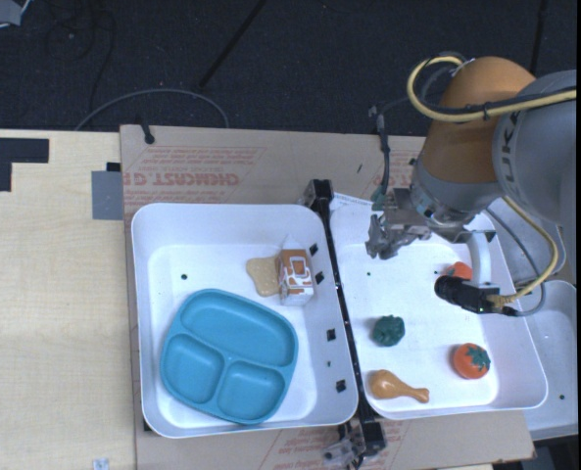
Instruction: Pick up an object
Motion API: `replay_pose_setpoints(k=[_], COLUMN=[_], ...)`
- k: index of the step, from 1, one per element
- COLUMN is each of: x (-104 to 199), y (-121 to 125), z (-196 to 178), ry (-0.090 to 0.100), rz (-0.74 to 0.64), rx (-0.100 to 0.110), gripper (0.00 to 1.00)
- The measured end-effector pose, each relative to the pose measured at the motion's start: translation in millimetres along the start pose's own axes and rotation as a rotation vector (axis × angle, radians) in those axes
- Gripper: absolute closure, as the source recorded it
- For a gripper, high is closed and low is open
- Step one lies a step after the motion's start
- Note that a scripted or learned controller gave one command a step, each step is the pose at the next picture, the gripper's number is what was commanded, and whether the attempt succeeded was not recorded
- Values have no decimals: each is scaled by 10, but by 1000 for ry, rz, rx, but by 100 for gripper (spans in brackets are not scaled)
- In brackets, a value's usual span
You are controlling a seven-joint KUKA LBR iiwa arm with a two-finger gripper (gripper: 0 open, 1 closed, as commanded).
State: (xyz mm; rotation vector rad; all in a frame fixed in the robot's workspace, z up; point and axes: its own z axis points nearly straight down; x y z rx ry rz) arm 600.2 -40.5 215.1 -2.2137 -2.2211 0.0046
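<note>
Nearest the camera, an orange-tan drumstick-shaped toy (398,388) lies at the near edge of the right bin (427,355), its thin end pointing right. Just right of it and slightly farther back sits a round orange fruit toy with a green top (471,360), close to the bin's right wall. A dark green lumpy toy (388,330) rests farther in, left of the bin's middle and apart from both. A small red-orange piece (459,271) shows toward the far right of this bin, partly hidden by robot hardware.

In the left bin (172,272), a blue divided plate (229,355) fills most of the near half. Beyond it, near the wall shared with the right bin, a flat tan piece (264,276) lies touching a small orange-and-white box (296,274) on its right.

Coming in from the right, the grey arm (510,164) carries the gripper (388,246) over the far-left part of the right bin, above bare white floor. How far the claw is open cannot be told from this angle. It has hold of none of the toys. The green one is the closest, on the near side of the claw and clearly apart from it.

Both bins sit on a cardboard sheet (221,169) on the pale wooden bench (45,292).
</note>
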Motion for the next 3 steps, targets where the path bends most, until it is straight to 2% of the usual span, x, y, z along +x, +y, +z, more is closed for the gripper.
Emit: replay_pose_setpoints(k=[1, 2, 3], x=[481, 920, 1483], y=[-98, -320, -537], z=[69, 106, 15], ry=[0, -1, -1], rz=[-1, 0, 0], rx=[0, 1, 0], gripper=[100, 100, 100])
